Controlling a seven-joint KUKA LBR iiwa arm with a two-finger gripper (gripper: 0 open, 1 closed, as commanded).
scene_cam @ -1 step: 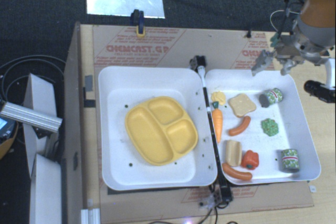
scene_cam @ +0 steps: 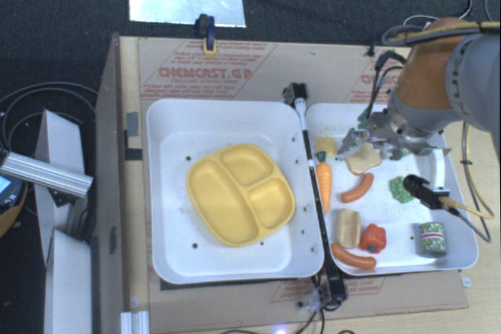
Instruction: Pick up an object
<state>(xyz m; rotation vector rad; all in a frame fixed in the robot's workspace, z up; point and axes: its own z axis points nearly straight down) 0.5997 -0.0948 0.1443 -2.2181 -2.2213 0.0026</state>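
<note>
step in hand, by judgement: approach. the gripper (scene_cam: 356, 146) hovers in the right bin (scene_cam: 462, 246), just above a pale food piece (scene_cam: 365, 161) beside the carrot (scene_cam: 323, 184). whether its claw is released or clenched cannot be told. next move calls for descent onto that piece.
</note>
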